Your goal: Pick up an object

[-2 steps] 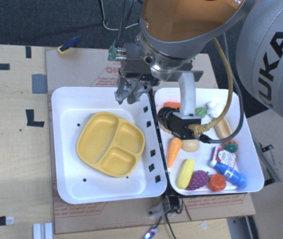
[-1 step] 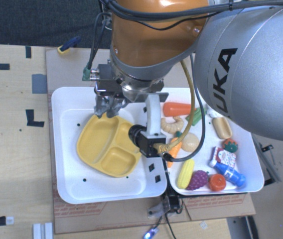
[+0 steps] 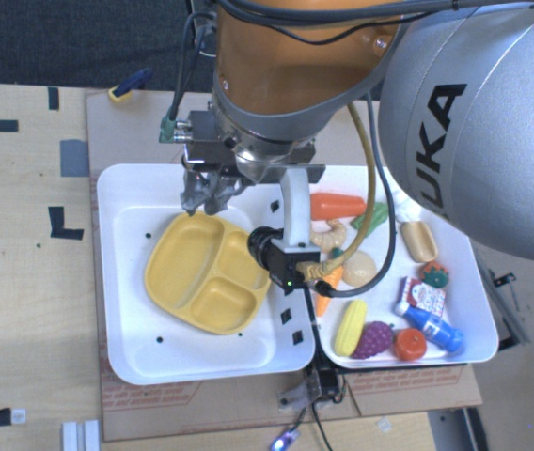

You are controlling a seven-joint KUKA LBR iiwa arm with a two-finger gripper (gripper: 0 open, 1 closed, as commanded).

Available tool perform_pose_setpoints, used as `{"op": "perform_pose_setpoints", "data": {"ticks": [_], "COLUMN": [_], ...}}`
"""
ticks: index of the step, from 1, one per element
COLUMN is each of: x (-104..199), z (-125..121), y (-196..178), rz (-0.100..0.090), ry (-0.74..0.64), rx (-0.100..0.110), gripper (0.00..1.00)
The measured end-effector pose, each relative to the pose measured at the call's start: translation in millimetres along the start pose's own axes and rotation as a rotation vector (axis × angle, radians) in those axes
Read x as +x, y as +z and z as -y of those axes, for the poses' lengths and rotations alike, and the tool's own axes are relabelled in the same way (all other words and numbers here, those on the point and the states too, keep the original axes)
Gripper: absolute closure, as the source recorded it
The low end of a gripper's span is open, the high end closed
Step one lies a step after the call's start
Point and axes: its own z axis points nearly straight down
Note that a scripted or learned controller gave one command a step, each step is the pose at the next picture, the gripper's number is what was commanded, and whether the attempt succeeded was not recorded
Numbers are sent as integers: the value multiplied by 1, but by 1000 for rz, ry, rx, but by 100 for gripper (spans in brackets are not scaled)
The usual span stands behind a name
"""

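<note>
**Gripper poised at the rim of the yellow tray**

The gripper hangs low over the left bin, its dark tips right at the far edge of the yellow divided tray. Whether it is parted, closed, or gripping the rim cannot be told from this slanted view, since the wrist and its cabling crowd the spot. The tray is the only loose item in that bin and lies tilted across its floor, one corner toward the wall between the bins, which makes its raised rim the likeliest place for a pinch. That seems to be why the arm comes down at the edge and not over the shallow compartments, where there is nothing to close on.

The right bin holds a cluster of toy food: a carrot at the far side, a corn cob and a bunch of purple grapes near the front, a blue bottle beside a small red tomato, and a bread roll close to the arm. These lie packed together, some touching, so a clean pick there would be harder than on the lone tray.

The pick looks not yet made; the tray rests flat on the bin floor.
</note>
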Motion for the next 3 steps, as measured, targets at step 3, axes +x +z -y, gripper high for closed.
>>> {"op": "perform_pose_setpoints", "data": {"ticks": [3], "x": [-83], "z": [-16], "y": [28], "rz": [-1], "ry": [1], "rx": [0], "gripper": [100]}}
